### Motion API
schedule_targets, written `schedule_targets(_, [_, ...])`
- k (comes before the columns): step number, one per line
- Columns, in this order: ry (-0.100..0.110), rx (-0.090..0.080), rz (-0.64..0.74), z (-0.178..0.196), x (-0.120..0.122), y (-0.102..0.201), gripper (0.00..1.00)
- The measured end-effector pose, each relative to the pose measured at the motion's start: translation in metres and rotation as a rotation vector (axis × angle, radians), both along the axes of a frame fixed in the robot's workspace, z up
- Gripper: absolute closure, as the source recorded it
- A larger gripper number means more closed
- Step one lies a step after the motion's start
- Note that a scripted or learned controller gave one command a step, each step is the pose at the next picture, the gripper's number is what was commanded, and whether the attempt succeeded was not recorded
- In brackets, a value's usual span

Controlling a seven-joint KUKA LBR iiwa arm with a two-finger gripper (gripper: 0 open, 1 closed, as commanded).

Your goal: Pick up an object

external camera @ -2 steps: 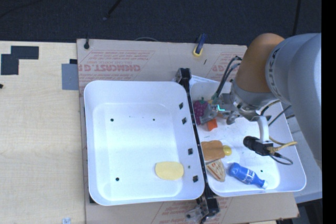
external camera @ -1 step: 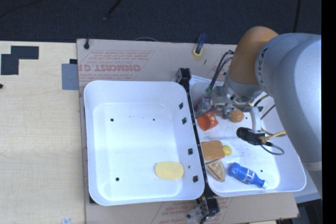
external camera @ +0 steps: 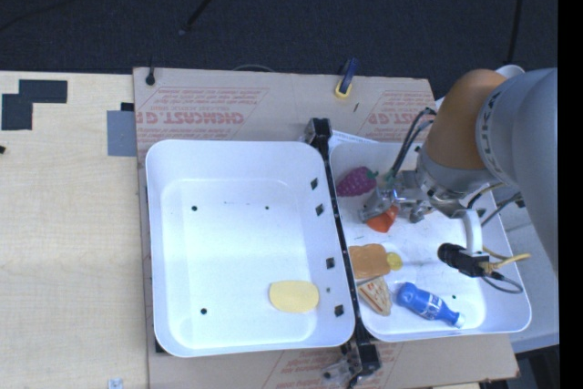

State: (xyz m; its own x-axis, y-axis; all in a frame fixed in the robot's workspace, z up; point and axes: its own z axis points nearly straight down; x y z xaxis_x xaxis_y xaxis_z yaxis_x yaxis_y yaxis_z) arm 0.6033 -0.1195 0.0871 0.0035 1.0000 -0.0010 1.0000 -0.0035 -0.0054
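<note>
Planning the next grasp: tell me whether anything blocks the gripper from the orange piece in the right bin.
Nothing visible does. The gripper sits right over the orange piece, with the purple fruit close beside it on the left, not in between.

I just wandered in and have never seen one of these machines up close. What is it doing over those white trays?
A grey robot arm with an orange band reaches in from the right over the right-hand white bin. Its gripper is down among small toys, beside a purple berry-like piece and right at a small red-orange piece. Nothing is visibly lifted yet. Nearer the front lie a tan bread-like slice, a wedge-shaped piece and a blue bottle. The left white bin holds a flat yellow disc.
</note>
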Motion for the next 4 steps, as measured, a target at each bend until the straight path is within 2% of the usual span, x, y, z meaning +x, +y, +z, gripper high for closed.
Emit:
schedule_targets(1, [-0.004, 0.003, 0.006, 0.000, 0.041, 0.040, 0.00])
schedule_targets(2, [0.001, 0.002, 0.002, 0.000, 0.004, 0.032, 0.00])
schedule_targets(3, [-0.001, 0.002, -0.001, 0.000, 0.000, 0.034, 0.00])
schedule_targets(4, [0.000, 0.003, -0.005, 0.010, 0.000, 0.032, 1.00])
